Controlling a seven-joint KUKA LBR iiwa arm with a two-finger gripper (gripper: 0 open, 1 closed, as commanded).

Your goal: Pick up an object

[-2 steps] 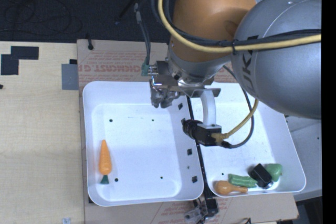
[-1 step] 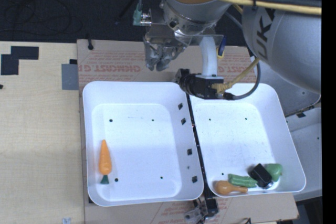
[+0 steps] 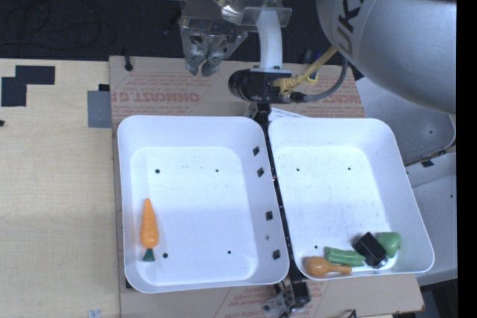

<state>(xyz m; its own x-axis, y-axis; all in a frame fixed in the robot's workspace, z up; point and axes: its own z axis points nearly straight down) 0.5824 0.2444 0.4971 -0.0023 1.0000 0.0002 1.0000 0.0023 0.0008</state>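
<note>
The grey KUKA arm (image 3: 387, 18) fills the upper right, part of its maker's name legible on the housing as large dark letters, "UK" and a fragment of the next. Below it, two shallow white bins sit side by side on a brown cardboard sheet (image 3: 179, 89) whose red print is mirrored or upside down and cannot be read with confidence. The left bin (image 3: 127, 160) holds a toy carrot (image 3: 149, 226), orange with a small green stub at its lower end, lying near the left wall toward the front. The right bin (image 3: 406, 182) holds a cluster in its front right corner: a green pod-shaped toy (image 3: 343, 256), a black block (image 3: 370, 249) leaning on a rounder green piece (image 3: 390, 240), and a tan pear-like toy (image 3: 325, 266), all touching or nearly so. The gripper (image 3: 206, 63) hangs above the cardboard behind the left bin, its fingers drawn close together with nothing between them. The carrot looks the easiest target: probably light, rigid plastic, somewhat slick, lying alone; a grip across its thicker middle should hold best.
</note>
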